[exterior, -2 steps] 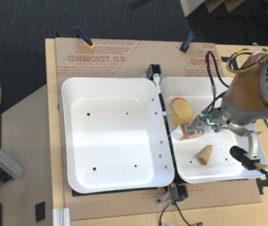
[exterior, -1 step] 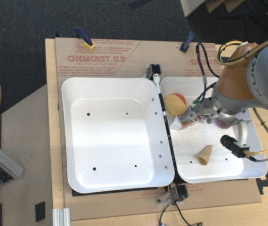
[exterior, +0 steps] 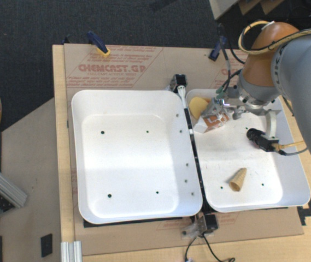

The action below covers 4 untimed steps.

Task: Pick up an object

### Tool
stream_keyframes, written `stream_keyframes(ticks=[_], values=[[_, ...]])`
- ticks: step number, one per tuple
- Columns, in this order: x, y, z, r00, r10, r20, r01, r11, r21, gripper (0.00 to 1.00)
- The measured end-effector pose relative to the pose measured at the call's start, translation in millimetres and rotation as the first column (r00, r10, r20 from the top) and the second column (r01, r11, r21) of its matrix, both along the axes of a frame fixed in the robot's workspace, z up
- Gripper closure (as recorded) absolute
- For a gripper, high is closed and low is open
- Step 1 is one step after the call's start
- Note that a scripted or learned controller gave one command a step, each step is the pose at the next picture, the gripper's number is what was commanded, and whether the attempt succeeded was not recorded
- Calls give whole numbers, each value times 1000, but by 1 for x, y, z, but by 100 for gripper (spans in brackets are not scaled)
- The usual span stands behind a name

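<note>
Target for this try looks like the small brown piece [exterior: 215, 122] in the right bin [exterior: 278, 171], up toward its far-left corner. The gripper [exterior: 221, 111] sits right on top of it. From this angle you can't tell whether the gripper is open, closed or pinching the piece, because the wrist blocks too much. So don't count it as grabbed.

Just beside the piece, deeper into that corner, is a yellow wedge [exterior: 198, 106]. They may be touching, I can't tell. That's your main headache imo. A sloppy close could catch both, or shove the piece into the wedge and the bin wall.

What I'd do:
- centre on the piece, not on the gap between the two things
- turn the gripper so its closing line runs clear of the wedge
- get low, near the bin floor, before you close
- lift slowly and check that the piece really comes up

The piece looks small and light, so my guess is it slides away rather than getting pinched if you come in off-centre.

If it's a miss, the cone [exterior: 238, 179] near the front of the same bin looks like the easier pick. It lies on its side, well apart from everything else.
</note>
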<state>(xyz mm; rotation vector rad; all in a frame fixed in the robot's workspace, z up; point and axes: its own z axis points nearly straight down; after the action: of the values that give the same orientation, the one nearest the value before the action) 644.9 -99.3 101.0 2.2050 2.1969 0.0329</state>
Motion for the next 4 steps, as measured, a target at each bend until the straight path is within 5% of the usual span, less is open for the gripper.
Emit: stream_keyframes(ticks=[1,2,3,4], values=[[3,-4,15,1000,3,8,-3,1000,-10,100],[-11,0,4,1000,5,-6,-5,1000,-4,100],[-64,-51,4,1000,-1,-30,1,1000,2,100],[0,-22,-17,1000,8,-29,-8,1000,4,100]])
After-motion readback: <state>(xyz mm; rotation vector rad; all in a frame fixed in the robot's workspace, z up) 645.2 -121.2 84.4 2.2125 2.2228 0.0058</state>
